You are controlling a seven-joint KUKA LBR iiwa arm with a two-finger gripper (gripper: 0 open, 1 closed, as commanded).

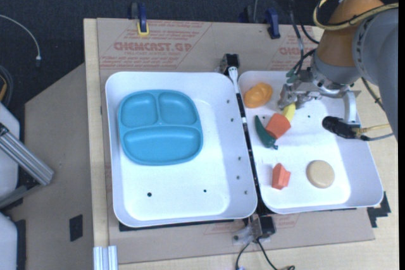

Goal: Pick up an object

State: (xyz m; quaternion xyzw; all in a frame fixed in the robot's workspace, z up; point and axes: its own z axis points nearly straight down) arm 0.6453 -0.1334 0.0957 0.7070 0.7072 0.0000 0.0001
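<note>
Five small things are lying in the right bin (364, 190), and I am picking one of them. Nearest the desk's front edge, a red block (280, 176) and a round beige puck (321, 174) are sitting well apart from each other, with bare white floor all round them; either would be an easy take from straight above. Farther in, a red wedge (278, 125) is leaning on a dark green strip (265, 134) that is running close to the wall between the bins, so I am judging that pair awkward: a descent there is risking the divider. A yellow piece (289, 112) is poking out just beyond the wedge, right under my claw (292, 98), which is hovering low over the bin's far half. Whether its two sides are apart or together I cannot tell; nothing is showing between them. An orange lump (258, 95) is resting near the far left corner of this bin, crowded by both walls. I should be coming down vertically, centred on the yellow piece, straddling its narrow side. Over in the left bin (126, 196), a blue divided plate (161, 127) is lying toward the desk's far left.
</note>
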